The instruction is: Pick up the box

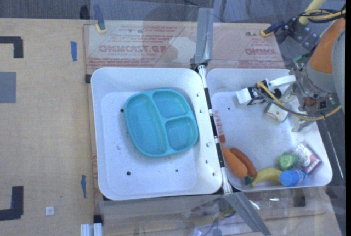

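The box [306,156], small with red and pale print, lies near the front right corner of the right bin [247,136]. My gripper [276,112] hangs over the back half of that bin. It is up and to the left of the box and apart from it. Nothing shows between its fingers.
Two orange carrots [238,161], a yellow banana [265,175], a green round thing [286,161] and a blue round thing [291,177] lie along the right bin's front, close beside the box. A blue divided plate [161,122] lies in the left bin [109,147].
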`<state>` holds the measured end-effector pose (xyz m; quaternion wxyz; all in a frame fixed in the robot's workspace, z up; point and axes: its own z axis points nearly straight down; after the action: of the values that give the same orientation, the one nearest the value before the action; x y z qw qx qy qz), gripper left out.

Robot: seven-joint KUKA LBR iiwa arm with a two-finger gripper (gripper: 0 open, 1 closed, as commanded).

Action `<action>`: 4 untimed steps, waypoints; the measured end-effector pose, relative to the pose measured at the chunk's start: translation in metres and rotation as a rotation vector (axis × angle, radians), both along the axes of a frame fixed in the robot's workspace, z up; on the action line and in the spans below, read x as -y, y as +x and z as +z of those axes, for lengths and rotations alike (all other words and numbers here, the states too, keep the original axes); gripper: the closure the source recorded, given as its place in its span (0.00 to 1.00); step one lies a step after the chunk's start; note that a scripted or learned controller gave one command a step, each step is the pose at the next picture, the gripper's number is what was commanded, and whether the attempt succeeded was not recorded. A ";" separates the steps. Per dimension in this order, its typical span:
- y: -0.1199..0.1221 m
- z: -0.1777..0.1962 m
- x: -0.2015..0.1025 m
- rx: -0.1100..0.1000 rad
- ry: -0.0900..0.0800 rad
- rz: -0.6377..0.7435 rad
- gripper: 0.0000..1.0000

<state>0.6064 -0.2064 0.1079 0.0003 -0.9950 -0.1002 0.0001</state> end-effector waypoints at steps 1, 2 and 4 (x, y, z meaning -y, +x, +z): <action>0.053 -0.021 0.010 -0.018 0.014 0.019 0.00; 0.056 -0.011 0.009 -0.004 0.004 0.025 1.00; 0.043 0.024 -0.024 -0.003 0.003 0.022 0.00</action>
<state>0.6494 -0.1824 0.1316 0.0017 -0.9938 -0.1114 0.0013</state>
